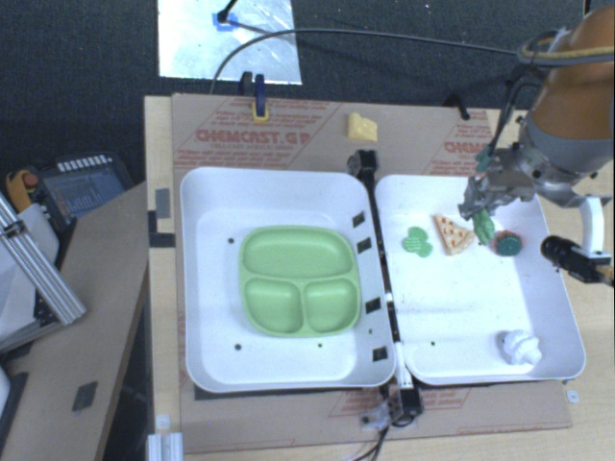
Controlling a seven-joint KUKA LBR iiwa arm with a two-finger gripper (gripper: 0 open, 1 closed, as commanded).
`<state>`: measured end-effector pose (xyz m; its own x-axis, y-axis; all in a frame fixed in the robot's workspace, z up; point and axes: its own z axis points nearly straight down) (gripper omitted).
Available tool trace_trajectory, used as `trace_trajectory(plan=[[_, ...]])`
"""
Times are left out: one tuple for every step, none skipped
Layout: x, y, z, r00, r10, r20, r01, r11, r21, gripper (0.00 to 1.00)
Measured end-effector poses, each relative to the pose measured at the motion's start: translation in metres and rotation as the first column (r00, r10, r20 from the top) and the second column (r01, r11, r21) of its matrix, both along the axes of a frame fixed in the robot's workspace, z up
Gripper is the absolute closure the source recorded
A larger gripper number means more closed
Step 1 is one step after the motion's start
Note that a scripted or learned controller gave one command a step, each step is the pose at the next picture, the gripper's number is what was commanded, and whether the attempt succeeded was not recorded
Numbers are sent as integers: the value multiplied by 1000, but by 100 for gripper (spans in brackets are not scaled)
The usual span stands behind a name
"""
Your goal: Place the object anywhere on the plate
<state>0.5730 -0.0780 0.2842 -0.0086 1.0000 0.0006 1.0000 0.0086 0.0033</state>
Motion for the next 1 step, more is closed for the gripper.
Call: trace_trajectory(plan=[[18, 49, -7, 1000, 1, 0, -1, 1000, 1, 100]])
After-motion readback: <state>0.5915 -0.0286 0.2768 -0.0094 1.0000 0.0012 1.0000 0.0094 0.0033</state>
